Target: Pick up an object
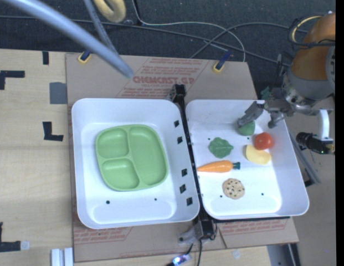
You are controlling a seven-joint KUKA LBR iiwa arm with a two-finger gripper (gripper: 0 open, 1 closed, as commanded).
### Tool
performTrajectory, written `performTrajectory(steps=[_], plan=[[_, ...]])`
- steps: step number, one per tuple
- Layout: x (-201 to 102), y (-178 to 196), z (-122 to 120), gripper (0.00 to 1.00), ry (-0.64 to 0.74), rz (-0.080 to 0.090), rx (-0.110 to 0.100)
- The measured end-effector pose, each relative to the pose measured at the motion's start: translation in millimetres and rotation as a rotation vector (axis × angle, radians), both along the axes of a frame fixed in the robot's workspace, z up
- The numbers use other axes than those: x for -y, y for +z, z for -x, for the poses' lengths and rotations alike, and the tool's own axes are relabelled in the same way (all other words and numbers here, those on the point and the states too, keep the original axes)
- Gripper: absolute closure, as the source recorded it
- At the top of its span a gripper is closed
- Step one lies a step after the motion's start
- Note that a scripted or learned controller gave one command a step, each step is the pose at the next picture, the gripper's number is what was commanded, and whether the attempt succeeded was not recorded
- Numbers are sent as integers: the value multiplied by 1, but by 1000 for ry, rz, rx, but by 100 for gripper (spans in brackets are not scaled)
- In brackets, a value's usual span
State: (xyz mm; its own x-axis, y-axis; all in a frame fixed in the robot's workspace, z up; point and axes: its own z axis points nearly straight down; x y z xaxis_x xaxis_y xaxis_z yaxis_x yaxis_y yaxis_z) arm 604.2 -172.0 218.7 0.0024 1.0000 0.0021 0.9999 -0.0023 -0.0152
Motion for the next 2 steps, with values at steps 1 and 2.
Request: performTrajectory(steps=[1,2], plan=[[-1,9,-3,0,4,2,14],[-5,-55,1,0,4,2,9]])
